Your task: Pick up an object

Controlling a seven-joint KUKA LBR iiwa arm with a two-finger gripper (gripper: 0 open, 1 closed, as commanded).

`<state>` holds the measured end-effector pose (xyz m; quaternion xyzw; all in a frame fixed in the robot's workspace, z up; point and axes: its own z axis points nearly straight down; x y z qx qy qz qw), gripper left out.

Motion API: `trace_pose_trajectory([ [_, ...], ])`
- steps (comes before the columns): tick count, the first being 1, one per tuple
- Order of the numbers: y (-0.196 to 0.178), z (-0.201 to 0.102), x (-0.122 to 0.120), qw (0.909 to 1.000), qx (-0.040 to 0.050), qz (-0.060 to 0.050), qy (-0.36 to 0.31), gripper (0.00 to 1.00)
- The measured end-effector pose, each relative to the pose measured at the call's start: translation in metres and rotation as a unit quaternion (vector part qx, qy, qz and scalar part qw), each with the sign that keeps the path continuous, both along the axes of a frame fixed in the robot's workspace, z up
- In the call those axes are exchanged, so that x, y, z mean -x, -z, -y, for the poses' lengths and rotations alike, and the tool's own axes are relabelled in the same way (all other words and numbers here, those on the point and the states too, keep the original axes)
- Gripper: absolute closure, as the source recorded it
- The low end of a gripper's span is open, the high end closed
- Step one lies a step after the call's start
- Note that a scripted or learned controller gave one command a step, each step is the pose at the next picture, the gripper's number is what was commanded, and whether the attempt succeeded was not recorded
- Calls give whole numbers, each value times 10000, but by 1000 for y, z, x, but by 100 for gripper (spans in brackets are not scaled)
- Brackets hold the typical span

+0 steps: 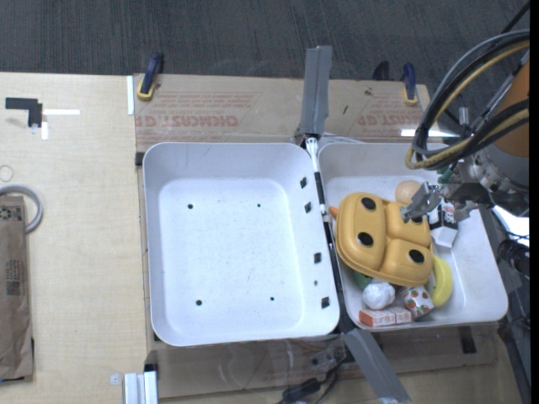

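Observation:
The right bin (480, 305) holds a heap of objects. A big yellow moulded plastic piece (383, 239) with dark holes lies on top at the bin's left. My gripper (424, 204) hangs over the bin's middle back, its fingertips at the yellow piece's upper right edge. A beige egg-like object (408, 192) lies just behind the fingertips. A banana (441, 281), a white ball (378, 295) and a small red and white box (386, 316) lie toward the front. Nothing shows between the fingers.
The left bin (160, 225) stands beside the right one with a raised divider (322, 225) between them. A cardboard sheet (227, 108) lies behind both bins. Cables (459, 82) loop above the arm at the right.

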<state>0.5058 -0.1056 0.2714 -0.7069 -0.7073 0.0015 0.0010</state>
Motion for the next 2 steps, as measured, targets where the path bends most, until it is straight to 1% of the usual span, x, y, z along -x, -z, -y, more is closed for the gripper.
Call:
trace_pose_trajectory([
  [1, 91, 2, -46, 10000, 0, -3, 53, 0],
  [2, 176, 62, -112, 9982, -46, 50, 588, 0],
])
